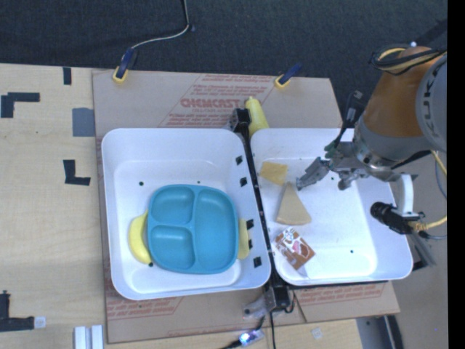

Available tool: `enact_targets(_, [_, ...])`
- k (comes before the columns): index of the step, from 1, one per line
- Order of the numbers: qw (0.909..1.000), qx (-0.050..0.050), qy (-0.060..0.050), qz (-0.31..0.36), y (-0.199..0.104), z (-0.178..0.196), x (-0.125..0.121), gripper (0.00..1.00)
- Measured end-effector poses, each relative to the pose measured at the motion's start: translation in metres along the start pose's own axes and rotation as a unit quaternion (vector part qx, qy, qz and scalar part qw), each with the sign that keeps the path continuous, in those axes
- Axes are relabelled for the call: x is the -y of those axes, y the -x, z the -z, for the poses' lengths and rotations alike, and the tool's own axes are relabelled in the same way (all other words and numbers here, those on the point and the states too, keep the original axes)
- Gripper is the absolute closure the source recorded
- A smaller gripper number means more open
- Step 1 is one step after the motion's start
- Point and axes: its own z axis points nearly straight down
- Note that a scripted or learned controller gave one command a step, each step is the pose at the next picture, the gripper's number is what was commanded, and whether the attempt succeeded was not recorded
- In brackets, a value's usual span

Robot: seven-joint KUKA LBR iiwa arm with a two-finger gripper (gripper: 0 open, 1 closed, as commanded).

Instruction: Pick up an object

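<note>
My tool (309, 177) hung over the right white bin (363, 264); I could not tell its state. The tan cheese wedge (292, 208) lay at seven o'clock. I should drop straight down.

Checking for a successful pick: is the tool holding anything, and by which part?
Nothing is held. The tool hangs over the right bin, beside the tan wedge.

Right bin (363, 267): floor open at right and front. Left side crowded by two tan wedges (292, 208), (274, 171) and brown packet (294, 249). Left bin (116, 195): blue divided plate (193, 228) covers centre.
</note>
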Motion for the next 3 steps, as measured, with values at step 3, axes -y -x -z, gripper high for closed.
enact_targets(3, [1.0000,0.001,0.008,0.003,-0.035,-0.011,-0.032,1.00])
